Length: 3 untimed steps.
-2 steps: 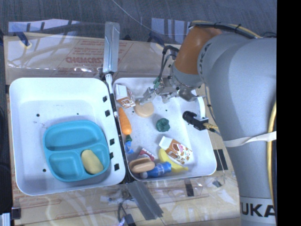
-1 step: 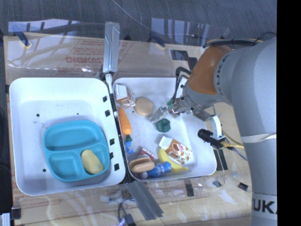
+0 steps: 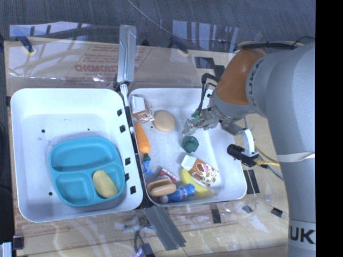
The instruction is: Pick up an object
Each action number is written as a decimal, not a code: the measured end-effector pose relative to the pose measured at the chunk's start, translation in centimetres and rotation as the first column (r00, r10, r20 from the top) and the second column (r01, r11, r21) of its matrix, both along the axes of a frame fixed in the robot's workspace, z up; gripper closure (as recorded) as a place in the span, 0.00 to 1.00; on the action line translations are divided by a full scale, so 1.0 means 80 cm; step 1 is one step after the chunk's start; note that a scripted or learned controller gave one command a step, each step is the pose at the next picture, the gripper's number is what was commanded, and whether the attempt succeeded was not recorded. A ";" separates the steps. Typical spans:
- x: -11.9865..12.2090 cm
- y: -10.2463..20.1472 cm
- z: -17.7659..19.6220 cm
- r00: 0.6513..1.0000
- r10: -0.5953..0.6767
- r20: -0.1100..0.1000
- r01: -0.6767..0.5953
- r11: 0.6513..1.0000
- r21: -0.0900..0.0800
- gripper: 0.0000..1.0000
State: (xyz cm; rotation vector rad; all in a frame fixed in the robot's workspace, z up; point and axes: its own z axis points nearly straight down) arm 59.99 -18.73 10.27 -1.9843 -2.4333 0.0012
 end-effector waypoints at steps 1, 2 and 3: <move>0.000 0.000 0.000 1.000 0.000 -0.001 0.000 1.000 0.000 0.00; -0.054 -0.013 -0.014 0.995 -0.099 -0.001 0.099 0.995 -0.001 0.00; -0.053 -0.013 0.000 0.995 -0.095 0.002 0.095 0.995 -0.001 1.00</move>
